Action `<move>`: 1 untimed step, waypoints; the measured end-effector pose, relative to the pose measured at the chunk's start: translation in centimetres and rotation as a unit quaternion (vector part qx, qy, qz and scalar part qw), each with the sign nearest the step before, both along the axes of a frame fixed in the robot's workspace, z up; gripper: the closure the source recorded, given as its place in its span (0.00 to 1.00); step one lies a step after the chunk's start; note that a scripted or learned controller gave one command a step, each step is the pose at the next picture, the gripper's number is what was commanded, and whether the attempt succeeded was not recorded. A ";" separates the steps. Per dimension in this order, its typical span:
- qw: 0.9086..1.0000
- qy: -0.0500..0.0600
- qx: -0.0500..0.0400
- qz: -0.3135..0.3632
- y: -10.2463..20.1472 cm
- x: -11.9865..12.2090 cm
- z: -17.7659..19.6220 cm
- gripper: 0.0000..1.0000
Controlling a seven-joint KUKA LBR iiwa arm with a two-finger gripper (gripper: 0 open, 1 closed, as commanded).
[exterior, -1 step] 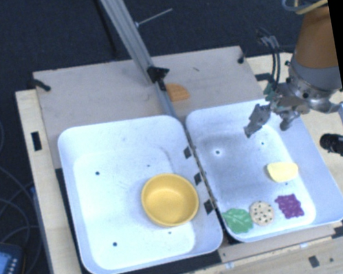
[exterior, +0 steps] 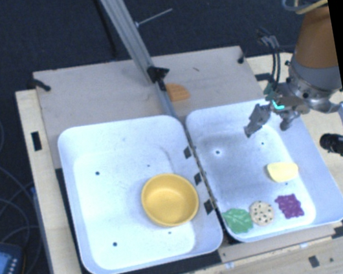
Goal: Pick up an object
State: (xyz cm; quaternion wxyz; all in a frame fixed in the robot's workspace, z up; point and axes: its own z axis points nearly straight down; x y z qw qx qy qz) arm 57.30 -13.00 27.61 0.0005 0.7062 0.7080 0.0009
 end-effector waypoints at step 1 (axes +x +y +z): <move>1.000 0.002 -0.001 -0.002 -0.7 -0.7 -4.7 0.00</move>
